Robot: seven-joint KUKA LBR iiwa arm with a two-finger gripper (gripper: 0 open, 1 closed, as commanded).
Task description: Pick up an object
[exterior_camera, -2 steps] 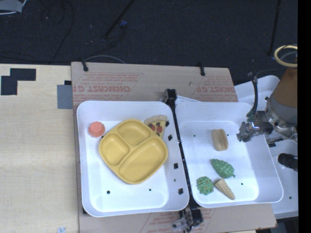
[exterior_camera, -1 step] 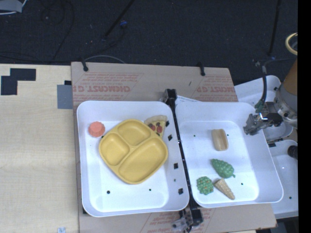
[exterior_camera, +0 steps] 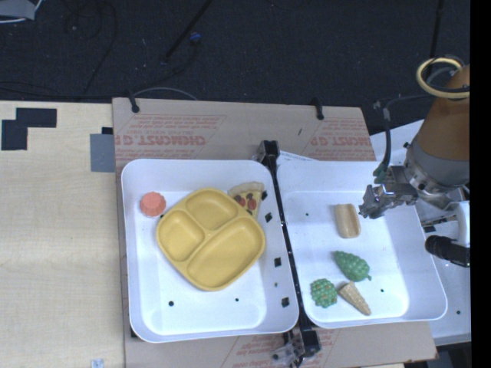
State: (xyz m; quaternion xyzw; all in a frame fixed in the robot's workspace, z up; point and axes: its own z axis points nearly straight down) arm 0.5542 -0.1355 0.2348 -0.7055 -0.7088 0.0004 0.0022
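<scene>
The gripper (exterior_camera: pixel 374 203) hangs over the right bin (exterior_camera: pixel 399 301), just right of the bread roll (exterior_camera: pixel 347 221), likely lined up to take it as the nearest piece; whether it is wide or narrow I cannot tell, and nothing shows held in it; the roll lies flat on the bin floor, apart from the tool; below the roll sit grapes (exterior_camera: pixel 350 265), broccoli (exterior_camera: pixel 323 292) and a cone (exterior_camera: pixel 354 297); left of it, in the other bin, lie a yellow tray (exterior_camera: pixel 211 238), a pizza slice (exterior_camera: pixel 248 195) and a red cap (exterior_camera: pixel 153 203).

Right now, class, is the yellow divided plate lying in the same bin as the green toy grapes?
No. The yellow divided plate lies in the left bin, while the green toy grapes lie in the right bin.
</scene>
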